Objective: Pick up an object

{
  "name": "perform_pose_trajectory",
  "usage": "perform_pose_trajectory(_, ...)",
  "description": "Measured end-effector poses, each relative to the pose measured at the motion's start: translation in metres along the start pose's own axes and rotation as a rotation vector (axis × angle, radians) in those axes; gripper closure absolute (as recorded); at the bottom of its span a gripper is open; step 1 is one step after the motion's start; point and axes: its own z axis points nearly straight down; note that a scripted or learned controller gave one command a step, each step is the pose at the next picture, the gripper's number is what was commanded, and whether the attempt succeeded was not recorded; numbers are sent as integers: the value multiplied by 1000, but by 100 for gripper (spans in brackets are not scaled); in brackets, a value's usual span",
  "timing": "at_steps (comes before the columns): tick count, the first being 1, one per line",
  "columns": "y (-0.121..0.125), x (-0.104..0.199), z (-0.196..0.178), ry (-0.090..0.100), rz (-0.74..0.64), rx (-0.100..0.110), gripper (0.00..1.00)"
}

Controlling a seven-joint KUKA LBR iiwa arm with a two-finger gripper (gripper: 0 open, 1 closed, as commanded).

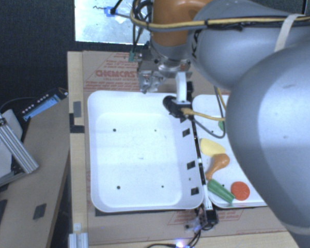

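We see small plastic toy foods, a yellow piece (212, 147), orange gourd (218, 164), green stick (220, 190) and red disc (240, 190), in the right shallow white bin (248, 203); probably light, rigid, best pinched across narrow middles. Gripper (149, 82) state: cannot tell.

One fixed camera looks slantwise down on both bins (101, 138).

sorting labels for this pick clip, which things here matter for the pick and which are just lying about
For the pick:
gripper
yellow piece
orange piece
green piece
red round piece
right bin

Lying about:
left bin
aluminium rail
blue-edged device
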Motion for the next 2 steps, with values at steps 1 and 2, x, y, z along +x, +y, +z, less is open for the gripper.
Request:
perform_pose_trajectory(1, 2, 43, -211, 2, 3, -24, 100)
perform_pose_trajectory(2, -44, 35, -292, 0, 4, -17, 100)
